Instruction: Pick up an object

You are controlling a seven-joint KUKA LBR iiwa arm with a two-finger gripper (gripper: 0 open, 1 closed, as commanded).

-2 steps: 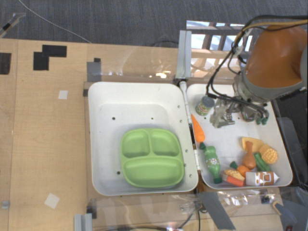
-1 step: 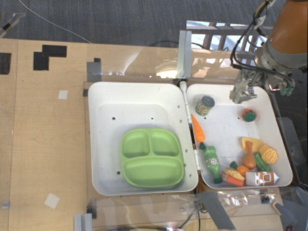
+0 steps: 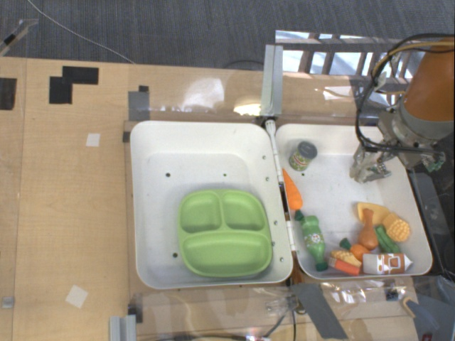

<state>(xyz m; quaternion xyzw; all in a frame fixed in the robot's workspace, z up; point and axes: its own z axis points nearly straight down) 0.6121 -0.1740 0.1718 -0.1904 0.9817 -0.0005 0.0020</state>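
My gripper (image 3: pixel 370 169) hangs low over the upper right part of the right bin (image 3: pixel 334 190), above bare white floor, with nothing seen in it. A small grey-topped can (image 3: pixel 304 155) stands to its left. An orange carrot (image 3: pixel 291 190) lies against the bin's left wall, and a green bottle (image 3: pixel 313 240) lies below it. A yellow wedge (image 3: pixel 373 210), a brown drumstick (image 3: pixel 367 231), a corn cob (image 3: pixel 396 228) and a white carton (image 3: pixel 384 263) crowd the bin's lower right corner, well below the gripper.
The left bin (image 3: pixel 163 162) holds a green divided plate (image 3: pixel 225 233) in its lower half. A metal frame (image 3: pixel 334 55) stands behind the right bin. The arm's orange band (image 3: pixel 430 87) and black cables sit over the bin's upper right edge.
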